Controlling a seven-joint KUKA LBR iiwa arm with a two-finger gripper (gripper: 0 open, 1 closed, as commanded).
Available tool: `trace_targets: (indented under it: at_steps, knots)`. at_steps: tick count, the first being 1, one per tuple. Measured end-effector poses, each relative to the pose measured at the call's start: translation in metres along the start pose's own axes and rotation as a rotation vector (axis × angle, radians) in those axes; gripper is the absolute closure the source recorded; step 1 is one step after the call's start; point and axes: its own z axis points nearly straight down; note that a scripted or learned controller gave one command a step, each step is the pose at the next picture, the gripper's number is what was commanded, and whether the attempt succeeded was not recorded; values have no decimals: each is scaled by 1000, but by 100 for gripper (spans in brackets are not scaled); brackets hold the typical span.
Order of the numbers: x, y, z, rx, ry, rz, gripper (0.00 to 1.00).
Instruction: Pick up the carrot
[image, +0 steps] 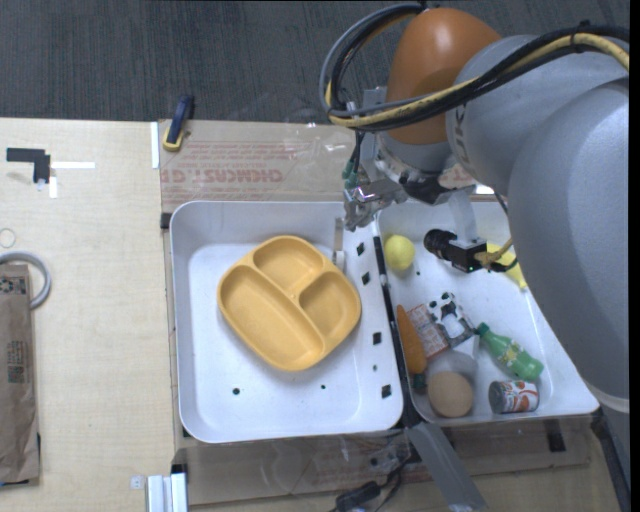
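The carrot (407, 338) is a slim orange piece lying along the left wall of the right bin (560, 350), pointing toward the near edge. My gripper (352, 222) hangs over the wall between the two bins, at their far end. It is well beyond the carrot and a little to its left. Nothing of the carrot is at the gripper. The big grey arm covers the right bin's far right part.
A yellow divided plate (290, 300) lies in the left bin (200, 400). The right bin also holds a lemon (399, 252), a small cow figure (446, 312), a green bottle (508, 352), a can (514, 396), a brown round thing (451, 392) and a packet (433, 340) touching the carrot.
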Motion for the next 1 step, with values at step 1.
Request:
trace_targets:
  at_steps: [1]
  knots:
    - [0, 0, -1, -1, 0, 0, 0]
